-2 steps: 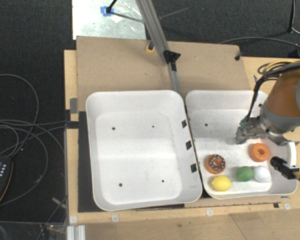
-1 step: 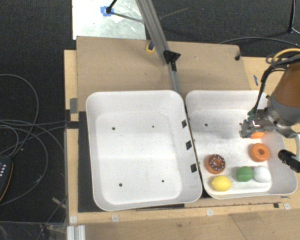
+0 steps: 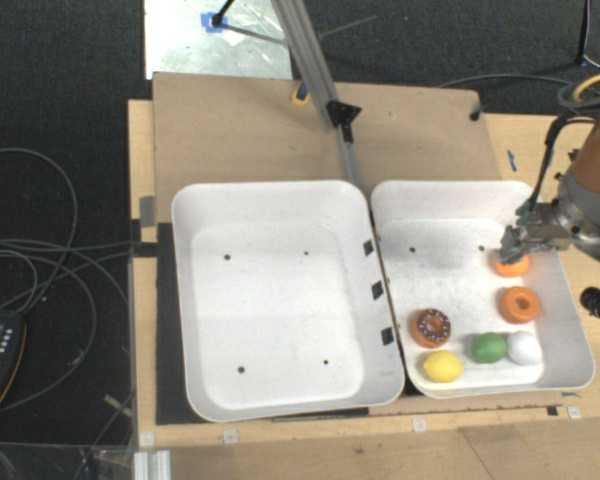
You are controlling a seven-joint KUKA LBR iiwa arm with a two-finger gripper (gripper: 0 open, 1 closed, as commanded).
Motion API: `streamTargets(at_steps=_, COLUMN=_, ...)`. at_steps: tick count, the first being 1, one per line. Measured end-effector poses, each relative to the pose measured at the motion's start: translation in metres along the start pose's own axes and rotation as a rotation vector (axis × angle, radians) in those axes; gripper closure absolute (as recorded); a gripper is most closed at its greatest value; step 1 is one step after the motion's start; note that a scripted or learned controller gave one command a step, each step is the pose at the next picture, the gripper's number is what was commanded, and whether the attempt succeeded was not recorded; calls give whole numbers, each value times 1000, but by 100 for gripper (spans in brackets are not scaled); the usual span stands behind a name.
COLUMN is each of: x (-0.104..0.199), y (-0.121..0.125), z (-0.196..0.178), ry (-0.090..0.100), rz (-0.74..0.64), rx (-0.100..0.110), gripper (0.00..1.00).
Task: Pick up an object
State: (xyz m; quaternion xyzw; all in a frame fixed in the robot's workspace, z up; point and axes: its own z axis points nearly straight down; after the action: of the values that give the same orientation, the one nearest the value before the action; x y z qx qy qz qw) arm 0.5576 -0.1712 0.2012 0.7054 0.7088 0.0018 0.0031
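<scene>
Sitting right under your gripper point(image 3: 515, 248) is a small orange object point(image 3: 512, 264), flat and roundish, on the floor of the right bin point(image 3: 450, 238) near its far right side. That is the likeliest target for the pick. The gripper's tip hangs directly over the piece and seems to be touching or nearly touching its upper edge. You cannot tell from this angle whether the fingers are apart or together, and nothing shows the piece between them, so do not count it as held.

What matters for your next move is that the orange object lies just below and slightly toward the near side of the tip, so I judge a short, nearly straight descent would be enough. It has no clear long axis, so wrist rotation should matter little.

Nearer to you in the same bin are an orange ring point(image 3: 520, 304), a chocolate doughnut with sprinkles point(image 3: 431, 327), a green ball point(image 3: 488, 348), a white ball point(image 3: 524, 348) and a yellow lemon-like piece point(image 3: 442, 366). The ring is nearest to the target but apart from it.

Beside it, the left bin point(image 3: 270, 208) shows only its white floor with a few dark spots.
</scene>
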Motion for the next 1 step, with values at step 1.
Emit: streamTargets(at_steps=1, x=0, y=1, z=-17, ry=0, rz=-1, rx=2, gripper=100)
